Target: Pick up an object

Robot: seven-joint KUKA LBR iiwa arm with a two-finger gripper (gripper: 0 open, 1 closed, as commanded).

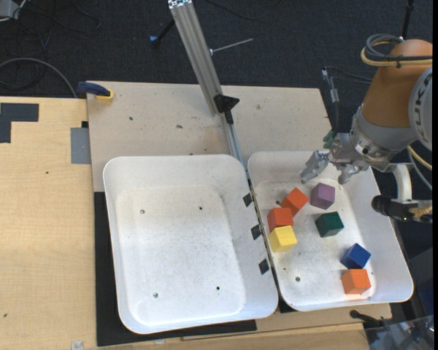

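Blocks are all sitting in the right bin [394, 286], seven of them, and nothing's been lifted off the floor of it. The pincer [330, 168] hangs over the upper part of that bin with its two fingers spread apart and nothing between them. The left finger [312, 168] is angled out toward the bin's middle, the other one points down near the purple block [323, 195], just above it in the view.

Rundown of the blocks: an orange one [296, 200] is just left of the purple, tilted like a diamond. Right below that is a red-orange one [280, 216], and the yellow one [282, 237] is touching it from underneath, both close to the bin's left wall. The dark green block [328, 224] sits below the purple, a little apart. Further down toward the near right corner there's a blue one [356, 255] and another orange one [356, 281] just beneath it, about touching.

The left bin [124, 188] is next door, only some dark specks on its floor. Both bins sit on the table [153, 122], and a slanted aluminium rail [198, 49] runs down from the top toward the gap between them. The arm [394, 100] comes in from the right, orange band visible above the wrist.
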